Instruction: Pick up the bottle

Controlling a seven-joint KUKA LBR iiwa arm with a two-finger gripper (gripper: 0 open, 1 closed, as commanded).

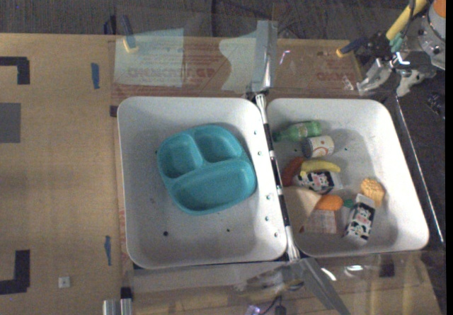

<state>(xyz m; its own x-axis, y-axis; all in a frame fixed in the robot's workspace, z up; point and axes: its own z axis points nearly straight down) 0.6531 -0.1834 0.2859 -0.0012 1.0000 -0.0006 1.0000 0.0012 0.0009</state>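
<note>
Left bin point(134, 236): teal divided plate point(205, 168) at centre. Right bin point(403, 165): green bottle point(299, 130) lying on its side at 10 o'clock, a banana point(322, 165) and cartons nearby. Pincer point(388, 78) over the table beyond the bin's 1 o'clock corner, fingers apart, holding nothing.

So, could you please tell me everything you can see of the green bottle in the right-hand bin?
The green bottle is pale green, looks like plastic, and lies on its side in the far left part of the right bin, long axis roughly left to right, next to the bin's left wall. A small pale cylinder sits right beside it on the near side; contact is too close to judge. The gripper is apart from it, beyond the bin's far right corner.
</note>
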